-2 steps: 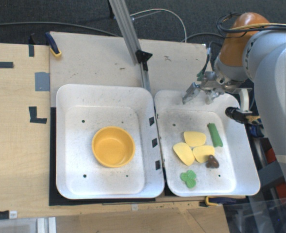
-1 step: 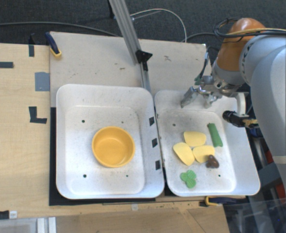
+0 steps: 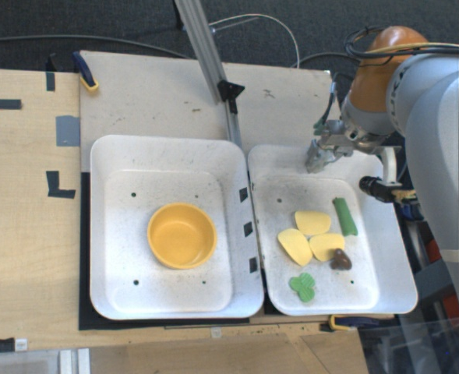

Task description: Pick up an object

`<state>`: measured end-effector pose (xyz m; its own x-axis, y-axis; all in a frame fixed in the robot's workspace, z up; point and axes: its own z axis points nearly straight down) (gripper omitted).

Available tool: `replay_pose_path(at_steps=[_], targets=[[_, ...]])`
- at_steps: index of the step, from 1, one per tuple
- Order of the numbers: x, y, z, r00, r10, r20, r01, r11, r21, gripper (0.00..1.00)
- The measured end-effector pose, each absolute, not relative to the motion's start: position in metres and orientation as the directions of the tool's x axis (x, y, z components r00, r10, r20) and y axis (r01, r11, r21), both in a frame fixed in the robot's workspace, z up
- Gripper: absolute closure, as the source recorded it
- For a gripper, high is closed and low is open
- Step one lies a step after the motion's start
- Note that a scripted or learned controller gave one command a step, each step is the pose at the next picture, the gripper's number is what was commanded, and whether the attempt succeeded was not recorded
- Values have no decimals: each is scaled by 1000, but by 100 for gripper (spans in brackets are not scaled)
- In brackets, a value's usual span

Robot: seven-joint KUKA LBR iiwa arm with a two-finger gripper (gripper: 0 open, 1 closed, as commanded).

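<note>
The right bin [image 3: 280, 174] holds three pale yellow flat pieces [image 3: 312, 223], a green stick [image 3: 344, 216], a small brown lump [image 3: 340, 261] and a green leafy piece [image 3: 302, 287]. My gripper [image 3: 317, 160] hangs over the bin's far rim, well above and behind these objects. I see nothing between its fingers. The left bin [image 3: 116, 166] holds a yellow-orange bowl [image 3: 181, 234] near its middle.
A slanted metal pole [image 3: 206, 41] rises behind the bins and meets the bench near the gap between them. Cables run across the dark back area. A wooden table [image 3: 22, 209] lies to the left. The grey arm [image 3: 424, 115] fills the right side.
</note>
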<state>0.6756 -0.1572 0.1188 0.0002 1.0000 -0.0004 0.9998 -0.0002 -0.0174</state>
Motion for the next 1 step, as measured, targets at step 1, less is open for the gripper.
replay_pose_path(at_steps=[1], targets=[[679,-166,177,-2,1000,-2,1000,2,5,100]])
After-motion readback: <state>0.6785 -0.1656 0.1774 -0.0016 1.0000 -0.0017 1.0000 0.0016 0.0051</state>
